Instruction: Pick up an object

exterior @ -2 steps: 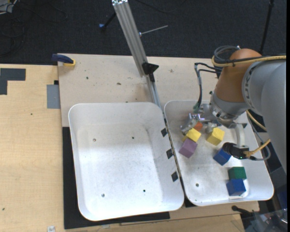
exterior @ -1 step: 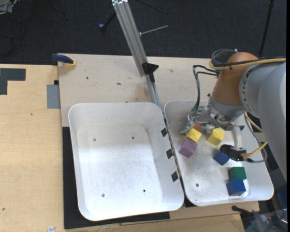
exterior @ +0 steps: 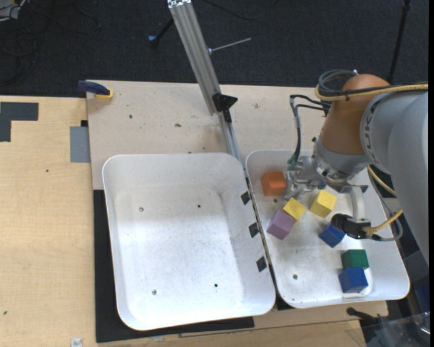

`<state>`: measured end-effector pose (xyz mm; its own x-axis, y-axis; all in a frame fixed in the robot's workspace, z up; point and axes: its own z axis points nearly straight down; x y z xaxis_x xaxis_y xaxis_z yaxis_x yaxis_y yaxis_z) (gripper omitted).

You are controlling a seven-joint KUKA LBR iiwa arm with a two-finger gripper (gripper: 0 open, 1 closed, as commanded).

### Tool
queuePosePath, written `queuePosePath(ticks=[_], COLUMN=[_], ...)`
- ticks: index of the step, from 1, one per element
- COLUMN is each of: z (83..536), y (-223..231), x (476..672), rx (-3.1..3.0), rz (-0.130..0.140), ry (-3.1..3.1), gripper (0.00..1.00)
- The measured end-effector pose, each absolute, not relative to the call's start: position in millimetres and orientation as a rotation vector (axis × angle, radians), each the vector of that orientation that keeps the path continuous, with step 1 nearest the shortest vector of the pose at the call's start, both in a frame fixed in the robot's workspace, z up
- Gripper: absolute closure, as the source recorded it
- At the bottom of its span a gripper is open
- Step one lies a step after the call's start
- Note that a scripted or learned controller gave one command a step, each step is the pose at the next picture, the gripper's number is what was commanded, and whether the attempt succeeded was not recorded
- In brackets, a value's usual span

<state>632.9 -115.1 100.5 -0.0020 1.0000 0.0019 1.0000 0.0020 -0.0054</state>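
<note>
The left bin (exterior: 130, 194) is on the bench (exterior: 36, 215), w/ the right bin (exterior: 390, 284) just beside it. In the right bin, from left: orange cube (exterior: 273, 183) at the far side, purple cube (exterior: 281, 224), yellow cube (exterior: 294, 209) touching it, 2nd yellow cube (exterior: 322, 204), blue cube (exterior: 332, 235), then green cube (exterior: 356, 258) and another blue cube (exterior: 354, 279) at the near right. The gripper (exterior: 301, 181) is low betw. the orange and yellow cubes; I cannot tell if it is open or closed.
</note>
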Motion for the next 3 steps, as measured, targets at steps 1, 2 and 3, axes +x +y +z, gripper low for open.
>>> queuePosePath(ticks=[1,2,3], z=[160.4,222.6,244.3], y=[-112.6,-112.5,-113.5], x=[641.1,647.8,648.0], rx=[-2.222,-2.222,-2.216], rz=[-0.004,-0.005,0.000], ry=[-2.225,-2.227,-2.227], gripper=[1.00,1.00,1.00])
